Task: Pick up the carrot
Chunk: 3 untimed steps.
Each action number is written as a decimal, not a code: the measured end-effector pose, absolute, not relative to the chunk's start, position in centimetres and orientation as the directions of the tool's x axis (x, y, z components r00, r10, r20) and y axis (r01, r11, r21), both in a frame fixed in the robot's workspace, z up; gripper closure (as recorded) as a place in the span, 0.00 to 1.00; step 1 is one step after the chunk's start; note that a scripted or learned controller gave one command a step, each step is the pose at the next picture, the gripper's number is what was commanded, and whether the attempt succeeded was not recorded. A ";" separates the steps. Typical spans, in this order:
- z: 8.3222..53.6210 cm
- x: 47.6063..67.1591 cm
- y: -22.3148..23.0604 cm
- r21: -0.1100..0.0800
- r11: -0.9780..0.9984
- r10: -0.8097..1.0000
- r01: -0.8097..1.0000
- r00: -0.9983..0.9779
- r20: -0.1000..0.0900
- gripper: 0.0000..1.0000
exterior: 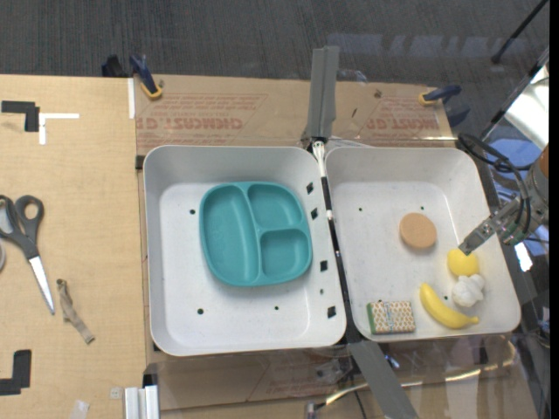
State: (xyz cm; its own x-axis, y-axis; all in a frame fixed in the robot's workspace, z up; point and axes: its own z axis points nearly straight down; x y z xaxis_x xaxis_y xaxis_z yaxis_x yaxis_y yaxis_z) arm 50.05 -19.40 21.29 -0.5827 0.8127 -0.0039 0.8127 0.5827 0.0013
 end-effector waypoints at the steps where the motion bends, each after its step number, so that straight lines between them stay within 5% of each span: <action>1: 16.3 50.1 -12.5 0.000 0.172 0.985 0.985 -0.172 -0.001 1.00; 2: 24.1 50.9 -14.3 -0.001 -0.138 0.990 0.990 0.138 -0.002 1.00; 3: 29.0 48.0 -18.0 0.000 -0.025 1.000 1.000 0.025 -0.003 1.00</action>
